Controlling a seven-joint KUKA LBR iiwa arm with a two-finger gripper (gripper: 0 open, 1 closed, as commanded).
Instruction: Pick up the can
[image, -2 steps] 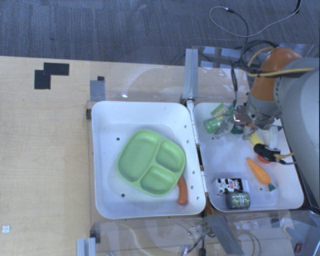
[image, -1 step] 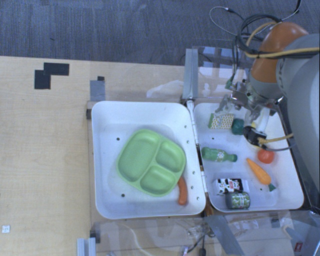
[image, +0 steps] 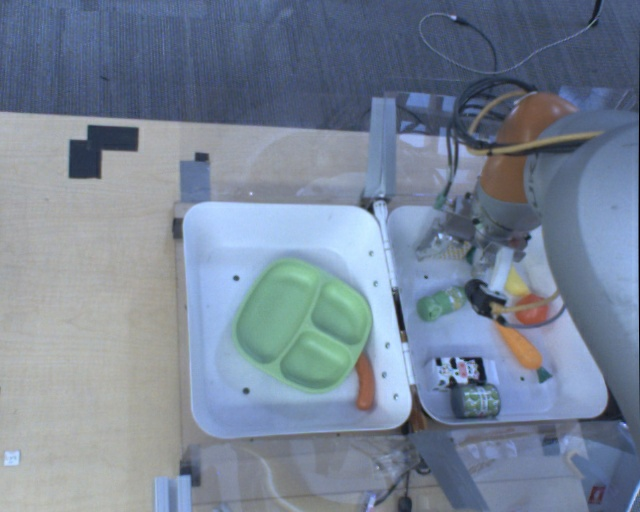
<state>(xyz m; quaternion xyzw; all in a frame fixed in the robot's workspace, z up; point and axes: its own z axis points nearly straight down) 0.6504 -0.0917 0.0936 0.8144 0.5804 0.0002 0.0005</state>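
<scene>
We are looking down on a pale wooden desk (image: 90, 300) carrying two white bins. The can (image: 474, 401) is lying on its side near the front edge of the right bin (image: 580, 400), just below a small black and white carton (image: 460, 372) and apart from everything else. The claw (image: 483, 262) is hanging over the rear part of that bin, well apart from the can, and we cannot tell how it is set. Near it a green object (image: 441, 303) is lying, with a carrot (image: 521, 347) and a red and yellow piece (image: 527, 300) to its right. In the left bin (image: 215, 400) a green divided plate (image: 304, 324) is resting, an orange sausage (image: 365, 383) touching its right edge.
</scene>
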